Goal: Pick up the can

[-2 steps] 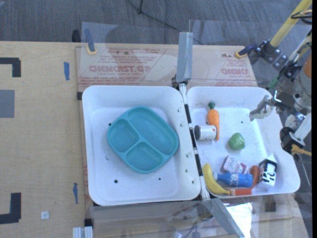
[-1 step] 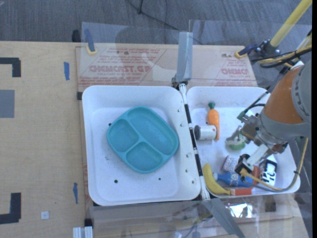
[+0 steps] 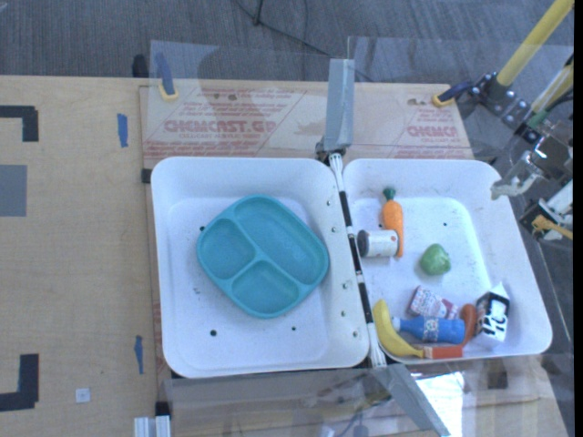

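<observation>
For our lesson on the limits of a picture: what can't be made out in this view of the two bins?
- Gripper: at the right edge, too small and cluttered to read.
- Can: on its side; label too small to read.
- Pile by the banana: items overlap, so the lower ones are partly covered.
- Plate: hides the bin floor under it.

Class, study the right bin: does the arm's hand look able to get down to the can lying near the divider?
Probably yes. The can lies on its side with open space above it; the carrot sits close beside it, which may crowd the hand at the bin's right rim.
</observation>
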`<state>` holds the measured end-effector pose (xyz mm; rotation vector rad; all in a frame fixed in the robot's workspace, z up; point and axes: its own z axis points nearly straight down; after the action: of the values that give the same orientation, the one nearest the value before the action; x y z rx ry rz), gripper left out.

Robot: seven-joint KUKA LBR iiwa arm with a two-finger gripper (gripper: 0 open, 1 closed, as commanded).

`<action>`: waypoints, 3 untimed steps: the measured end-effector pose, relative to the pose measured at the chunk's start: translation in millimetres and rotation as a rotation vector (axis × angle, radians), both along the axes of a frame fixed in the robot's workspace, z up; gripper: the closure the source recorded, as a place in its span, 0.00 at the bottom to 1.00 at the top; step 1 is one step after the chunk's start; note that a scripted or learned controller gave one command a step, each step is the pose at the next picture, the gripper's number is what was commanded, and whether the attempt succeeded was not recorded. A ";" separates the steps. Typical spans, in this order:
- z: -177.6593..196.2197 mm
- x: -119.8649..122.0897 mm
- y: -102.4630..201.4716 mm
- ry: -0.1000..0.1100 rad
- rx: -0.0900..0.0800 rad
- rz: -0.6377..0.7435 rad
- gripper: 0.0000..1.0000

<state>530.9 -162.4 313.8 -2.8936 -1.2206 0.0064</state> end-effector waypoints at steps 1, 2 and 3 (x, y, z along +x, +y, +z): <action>-141.0 -45.7 4.6 0.002 0.003 0.022 0.00; -58.8 -38.9 -30.6 0.001 0.001 -0.045 0.00; -180.8 -51.6 16.7 0.001 0.002 -0.144 0.00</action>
<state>479.3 -145.7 132.9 -2.9714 -1.0088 0.0059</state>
